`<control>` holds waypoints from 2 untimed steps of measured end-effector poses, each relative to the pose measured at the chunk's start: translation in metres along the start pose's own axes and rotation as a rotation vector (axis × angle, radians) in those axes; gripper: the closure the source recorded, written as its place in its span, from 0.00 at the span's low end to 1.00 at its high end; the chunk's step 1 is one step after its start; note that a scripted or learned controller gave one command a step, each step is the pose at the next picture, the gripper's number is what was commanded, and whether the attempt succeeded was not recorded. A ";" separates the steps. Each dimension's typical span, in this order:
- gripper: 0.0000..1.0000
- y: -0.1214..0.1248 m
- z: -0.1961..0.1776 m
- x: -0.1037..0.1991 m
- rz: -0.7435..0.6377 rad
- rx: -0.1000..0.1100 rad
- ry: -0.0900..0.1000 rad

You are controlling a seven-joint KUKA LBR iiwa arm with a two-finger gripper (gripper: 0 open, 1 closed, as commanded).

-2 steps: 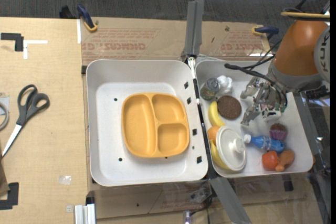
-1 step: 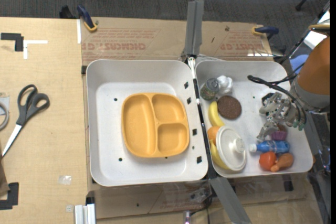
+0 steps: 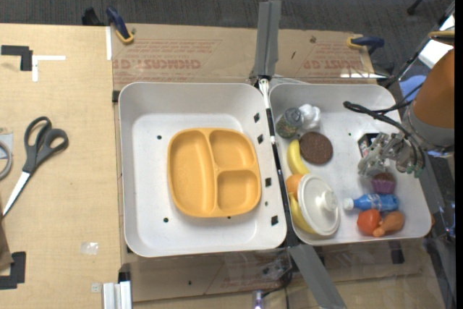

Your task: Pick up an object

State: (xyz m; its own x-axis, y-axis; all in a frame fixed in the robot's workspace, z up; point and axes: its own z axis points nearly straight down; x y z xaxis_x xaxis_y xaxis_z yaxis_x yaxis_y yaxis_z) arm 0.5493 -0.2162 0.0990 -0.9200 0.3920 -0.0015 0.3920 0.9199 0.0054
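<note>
Two white bins side by side on a bench (image 3: 58, 228). Left bin (image 3: 145, 192): an orange three-compartment plate (image 3: 214, 172), lying flat near the middle. Right bin (image 3: 333, 94): a brown round cookie (image 3: 316, 147), a yellow banana (image 3: 296, 158), a white lidded bowl (image 3: 319, 205), a crumpled silver object (image 3: 298, 118), a blue bottle (image 3: 369, 202), a red-orange toy (image 3: 377, 222) and a purple object (image 3: 383, 182). Gripper (image 3: 385, 153) low at the right bin's right side, just above the purple object; open or closed, cannot tell. Orange band of the arm (image 3: 440, 101) at the right edge. Scissors (image 3: 34, 150) on the bench, well left of the bins.
</note>
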 end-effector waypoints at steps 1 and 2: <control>1.00 0.076 0.008 -0.076 0.188 0.005 -0.003; 1.00 0.014 0.009 -0.040 0.287 0.003 0.004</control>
State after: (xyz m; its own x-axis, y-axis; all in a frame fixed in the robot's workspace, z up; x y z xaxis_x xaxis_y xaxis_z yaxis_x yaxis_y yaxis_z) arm 0.5921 -0.2189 0.0903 -0.7711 0.6368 0.0039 0.6368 0.7711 0.0024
